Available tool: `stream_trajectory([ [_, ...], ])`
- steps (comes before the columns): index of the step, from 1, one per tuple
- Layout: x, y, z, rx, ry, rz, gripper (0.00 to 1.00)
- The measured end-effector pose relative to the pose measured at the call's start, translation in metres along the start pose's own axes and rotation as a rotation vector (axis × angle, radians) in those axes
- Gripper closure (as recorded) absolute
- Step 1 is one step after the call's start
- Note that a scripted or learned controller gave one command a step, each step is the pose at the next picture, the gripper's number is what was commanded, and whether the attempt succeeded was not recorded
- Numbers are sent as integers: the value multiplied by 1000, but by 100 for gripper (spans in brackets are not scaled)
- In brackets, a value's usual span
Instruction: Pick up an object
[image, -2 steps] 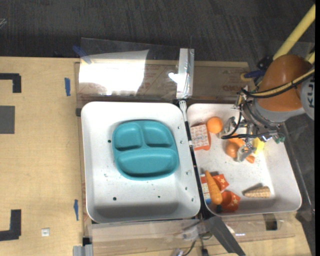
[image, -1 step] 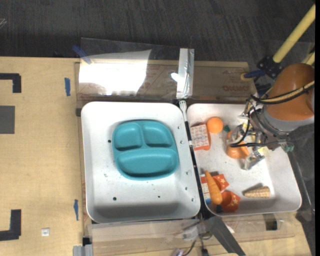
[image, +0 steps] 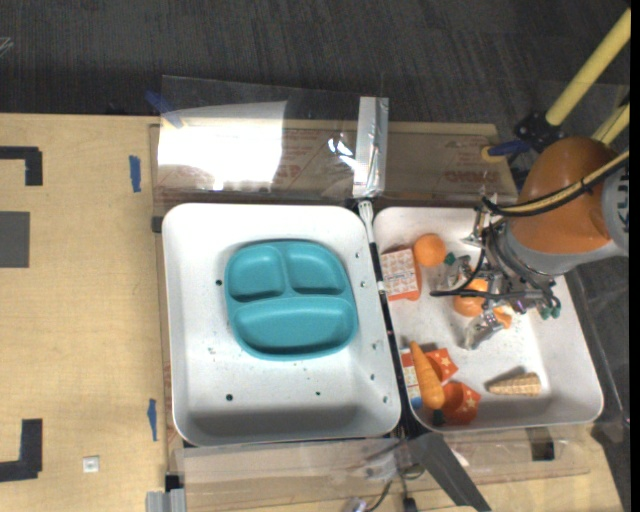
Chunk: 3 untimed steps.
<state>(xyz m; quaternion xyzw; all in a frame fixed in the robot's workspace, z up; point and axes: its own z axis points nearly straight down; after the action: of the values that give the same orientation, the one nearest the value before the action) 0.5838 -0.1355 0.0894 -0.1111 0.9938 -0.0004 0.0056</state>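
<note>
In the right bin (image: 570, 380), claw (image: 487, 322) low over a half-hidden orange piece (image: 470, 305), its grip impossible to tell.

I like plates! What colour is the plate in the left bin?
Teal blue. The plate shows best in the camera view.

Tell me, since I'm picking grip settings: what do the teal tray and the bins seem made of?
Teal tray: looks like matte moulded plastic, with smooth rounded compartments and even colour. Left bin and right bin: probably semi-gloss white plastic, with soft rounded rims and faint sheen.
</note>
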Motion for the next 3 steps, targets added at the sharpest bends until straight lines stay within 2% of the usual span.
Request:
stream_trajectory([
  [1,-5,0,-14,6,-16,-1,100],
  [2,-101,42,-157,1,-9,78,100],
  [3,-98,41,-151,-1,2,82,0],
])
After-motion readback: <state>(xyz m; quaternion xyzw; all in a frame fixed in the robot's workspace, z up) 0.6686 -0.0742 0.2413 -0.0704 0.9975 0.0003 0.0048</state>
